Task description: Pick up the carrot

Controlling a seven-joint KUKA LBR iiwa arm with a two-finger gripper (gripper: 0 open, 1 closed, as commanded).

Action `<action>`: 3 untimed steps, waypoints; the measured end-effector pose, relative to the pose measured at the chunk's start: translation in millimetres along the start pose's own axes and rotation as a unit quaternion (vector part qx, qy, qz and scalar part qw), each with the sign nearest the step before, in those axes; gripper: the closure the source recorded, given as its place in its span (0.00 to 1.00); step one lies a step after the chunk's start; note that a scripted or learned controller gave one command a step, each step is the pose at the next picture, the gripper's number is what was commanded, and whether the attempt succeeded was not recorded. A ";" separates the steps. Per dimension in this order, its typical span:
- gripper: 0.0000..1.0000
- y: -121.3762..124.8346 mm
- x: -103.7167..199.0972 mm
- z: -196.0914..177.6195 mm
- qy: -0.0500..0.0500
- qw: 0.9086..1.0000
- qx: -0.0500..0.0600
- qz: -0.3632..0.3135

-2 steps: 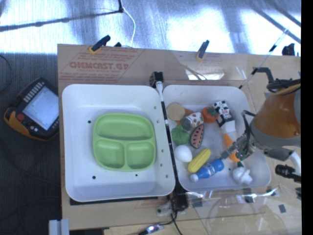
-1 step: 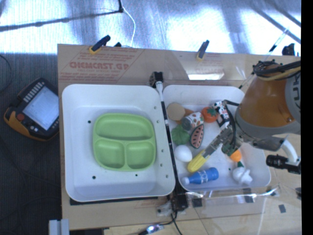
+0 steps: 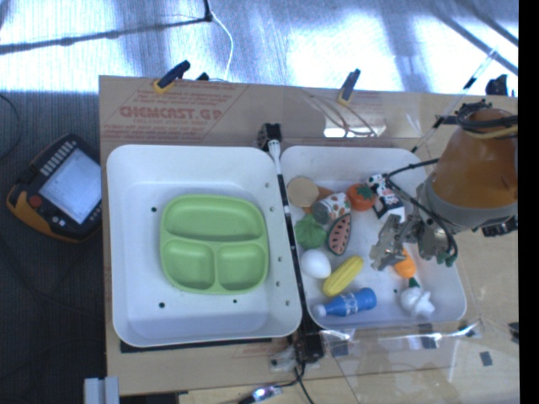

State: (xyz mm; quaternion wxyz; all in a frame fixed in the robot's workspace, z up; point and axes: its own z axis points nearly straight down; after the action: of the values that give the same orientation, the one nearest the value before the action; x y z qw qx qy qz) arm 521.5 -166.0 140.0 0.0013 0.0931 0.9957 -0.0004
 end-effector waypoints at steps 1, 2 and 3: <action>0.00 0.9 -0.3 -0.4 0.000 1.000 -0.001 -0.001; 0.00 -41.9 -34.1 49.1 -0.004 0.999 -0.003 0.042; 1.00 -41.3 -38.8 36.0 -0.014 0.999 -0.003 0.044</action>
State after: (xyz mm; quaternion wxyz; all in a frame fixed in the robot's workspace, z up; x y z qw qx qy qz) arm 552.0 -213.8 104.1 0.0151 0.1365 0.9905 0.0010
